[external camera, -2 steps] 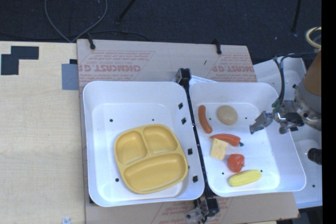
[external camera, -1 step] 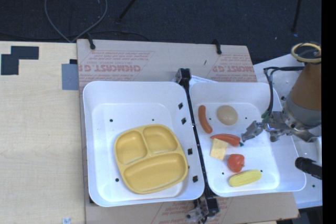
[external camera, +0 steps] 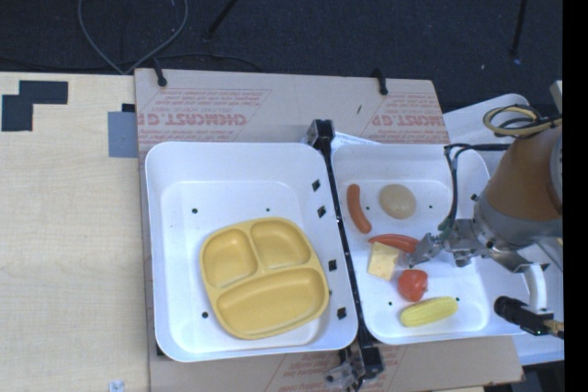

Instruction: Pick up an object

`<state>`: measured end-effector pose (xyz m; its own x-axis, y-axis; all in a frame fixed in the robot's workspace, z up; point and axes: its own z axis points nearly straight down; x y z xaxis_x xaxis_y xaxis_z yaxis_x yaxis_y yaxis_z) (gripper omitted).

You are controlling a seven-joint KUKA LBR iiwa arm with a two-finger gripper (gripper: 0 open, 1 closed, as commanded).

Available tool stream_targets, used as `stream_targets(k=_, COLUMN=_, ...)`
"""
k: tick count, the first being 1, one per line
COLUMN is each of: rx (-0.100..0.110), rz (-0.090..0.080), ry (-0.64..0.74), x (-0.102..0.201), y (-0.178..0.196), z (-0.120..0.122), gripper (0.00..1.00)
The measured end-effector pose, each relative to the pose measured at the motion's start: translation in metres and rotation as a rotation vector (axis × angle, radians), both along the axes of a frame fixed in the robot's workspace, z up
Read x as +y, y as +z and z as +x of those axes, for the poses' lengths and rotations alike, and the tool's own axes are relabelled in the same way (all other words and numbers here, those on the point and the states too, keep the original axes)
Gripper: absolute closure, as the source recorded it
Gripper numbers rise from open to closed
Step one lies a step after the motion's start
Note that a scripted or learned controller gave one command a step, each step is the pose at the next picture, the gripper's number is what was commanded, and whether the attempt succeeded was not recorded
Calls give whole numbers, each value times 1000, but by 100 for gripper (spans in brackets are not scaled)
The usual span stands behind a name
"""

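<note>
From the camera view I see the gripper (external camera: 415, 254) low in the right bin (external camera: 470, 312), among the cheese wedge (external camera: 382, 263), red pepper (external camera: 393, 242) and tomato (external camera: 412, 284); I cannot tell how the fingers stand. I'd settle squarely over one item, likely the cheese, before closing and lifting

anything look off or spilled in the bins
Nothing stands out. The yellow divided plate lies flat in the left bin; the sausage, red pepper, cheese, tomato and corn lie loose inside the right bin.
</note>
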<state>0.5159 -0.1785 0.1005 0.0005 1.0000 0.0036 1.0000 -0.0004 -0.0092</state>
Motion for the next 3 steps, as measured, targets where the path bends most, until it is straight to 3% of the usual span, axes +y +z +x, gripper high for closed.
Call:
stream_targets(k=1, rx=-3, rz=-1, ry=-4, x=-2, y=13, z=1, gripper=100)
stream_targets(k=3, rx=-13, rz=-5, ry=2, x=2, y=136, z=-2, gripper=100)
